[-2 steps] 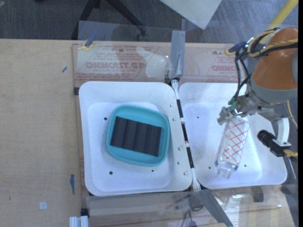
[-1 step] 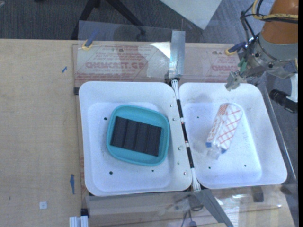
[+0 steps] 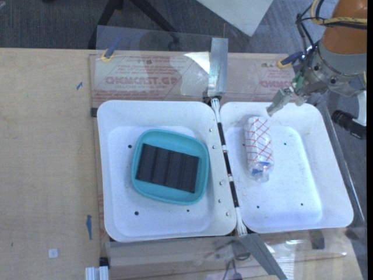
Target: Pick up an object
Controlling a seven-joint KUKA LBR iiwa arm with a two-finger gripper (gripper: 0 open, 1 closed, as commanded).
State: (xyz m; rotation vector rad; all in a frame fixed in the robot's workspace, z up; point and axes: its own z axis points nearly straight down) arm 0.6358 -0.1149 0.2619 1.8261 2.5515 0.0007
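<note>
A clear plastic bottle (image 3: pixel 258 145) with a red-and-white crosshatch label lies on its side in the right bin (image 3: pixel 303 203), toward that bin's left half, cap end pointing to the near side. A teal tray (image 3: pixel 169 167) holding a dark ridged insert lies in the middle of the left bin (image 3: pixel 116 127). My gripper (image 3: pixel 281 102) hangs over the far edge of the right bin, just up and to the right of the bottle's far end and apart from it. Nothing shows in its grasp.
The grey arm with its orange band (image 3: pixel 348 10) and yellow cables reaches in at the top right. A cardboard sheet (image 3: pixel 145 77) and a metal post (image 3: pixel 218 66) lie behind the bins. Bare wooden bench (image 3: pixel 44 156) spreads to the left.
</note>
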